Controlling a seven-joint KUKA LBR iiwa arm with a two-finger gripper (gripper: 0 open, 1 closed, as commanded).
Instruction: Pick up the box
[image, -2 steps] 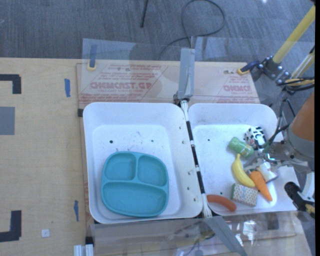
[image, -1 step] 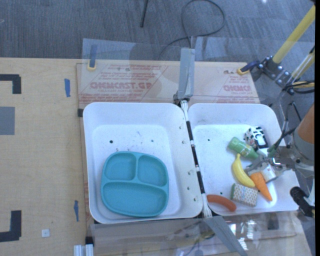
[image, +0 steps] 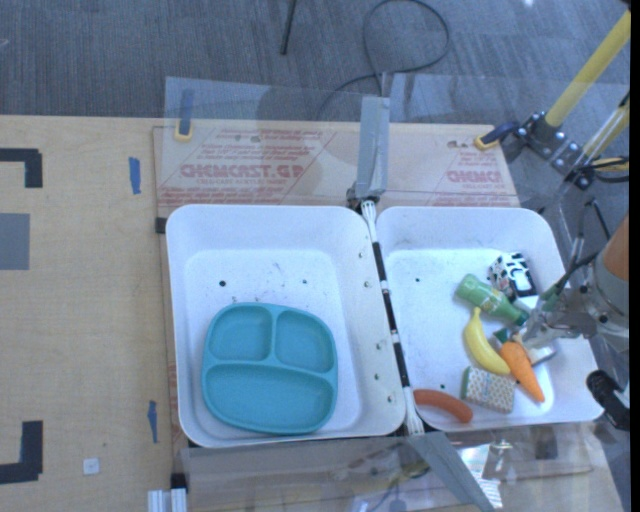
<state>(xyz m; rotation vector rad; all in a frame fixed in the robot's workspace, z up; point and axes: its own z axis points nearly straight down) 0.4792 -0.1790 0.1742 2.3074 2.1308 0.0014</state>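
Observation:
The box (image: 488, 388) is a small speckled green and beige block lying near the front of the right bin (image: 430, 250). It rests between a yellow banana (image: 481, 345) and an orange carrot (image: 523, 369). My gripper (image: 541, 333) hangs low over the right side of that bin, just above the carrot's top end and up and to the right of the box. It is apart from the box.
A green bottle (image: 487, 295) and a black and white toy (image: 512, 272) lie behind the banana. A red sausage (image: 443, 404) sits by the right bin's front edge. The left bin (image: 200, 240) holds a teal divided plate (image: 269, 367).

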